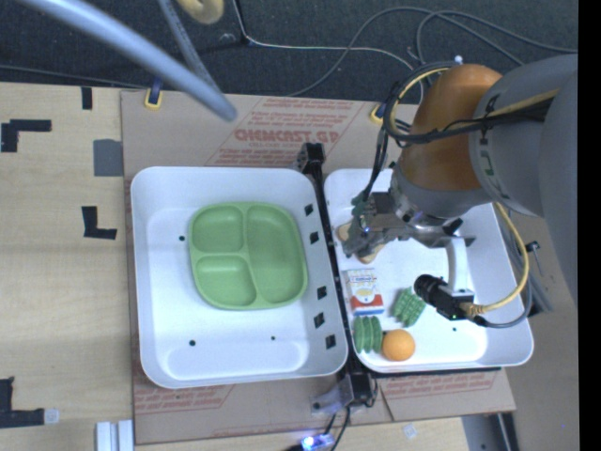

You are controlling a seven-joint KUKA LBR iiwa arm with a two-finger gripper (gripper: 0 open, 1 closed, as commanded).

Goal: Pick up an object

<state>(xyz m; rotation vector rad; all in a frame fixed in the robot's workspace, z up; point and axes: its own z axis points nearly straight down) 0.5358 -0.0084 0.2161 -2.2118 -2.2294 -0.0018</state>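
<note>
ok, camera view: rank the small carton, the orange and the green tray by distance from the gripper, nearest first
1. small carton: right bin, just below the gripper.
2. orange: right bin, near its front edge, farther down.
3. green tray: left bin, across the divider, farthest.

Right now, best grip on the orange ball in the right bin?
Probably a top-down grasp across the middle of the orange ball, since it is round with no handle. Close the fingers along the near-far line: the green piece sits close on its left, so there seems little room for a finger on that side.
</note>
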